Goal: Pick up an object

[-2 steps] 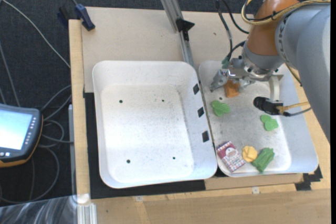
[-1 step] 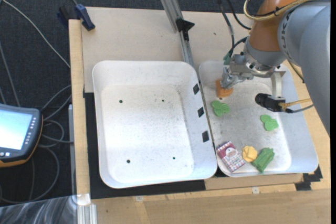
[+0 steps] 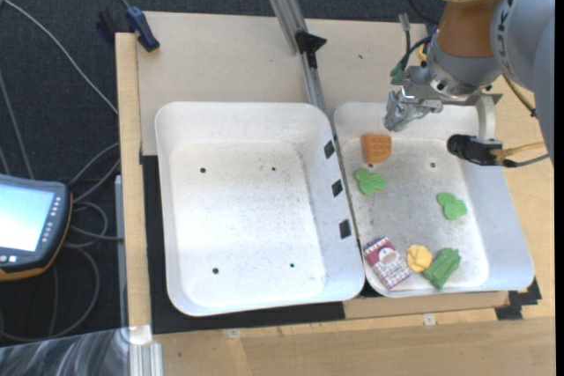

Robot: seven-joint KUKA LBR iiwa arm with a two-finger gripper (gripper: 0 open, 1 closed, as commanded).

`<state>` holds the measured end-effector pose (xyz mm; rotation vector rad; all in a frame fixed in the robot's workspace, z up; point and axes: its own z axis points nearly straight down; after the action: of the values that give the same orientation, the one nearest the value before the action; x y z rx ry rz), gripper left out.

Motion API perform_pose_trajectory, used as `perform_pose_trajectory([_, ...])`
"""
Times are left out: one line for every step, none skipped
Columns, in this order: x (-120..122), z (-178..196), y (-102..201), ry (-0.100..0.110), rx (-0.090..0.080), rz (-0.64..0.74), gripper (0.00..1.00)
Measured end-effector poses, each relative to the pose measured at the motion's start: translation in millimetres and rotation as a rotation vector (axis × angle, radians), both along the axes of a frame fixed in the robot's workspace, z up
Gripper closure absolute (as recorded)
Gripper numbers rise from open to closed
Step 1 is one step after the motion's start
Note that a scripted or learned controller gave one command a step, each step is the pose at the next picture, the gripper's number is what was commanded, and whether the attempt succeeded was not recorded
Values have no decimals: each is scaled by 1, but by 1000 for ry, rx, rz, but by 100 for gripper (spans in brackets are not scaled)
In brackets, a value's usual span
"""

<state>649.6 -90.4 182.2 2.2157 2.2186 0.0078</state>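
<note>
Gripper above the right bin, approach step, nothing picked up yet.

The gripper hangs over the far part of the right bin, just beside the orange block, and I see no thing between its tips; whether it is open or closed, I cannot tell. Other objects lie lower in this bin: two green pieces, a small card packet, a yellow piece. In my judgement, the next move needs lowering onto the block and closing around it.
</note>
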Motion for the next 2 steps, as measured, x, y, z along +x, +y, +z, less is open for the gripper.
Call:
perform_pose_trajectory([2,55,0,-1,0,0,100])
perform_pose_trajectory([3,94,1,1,0,1,100])
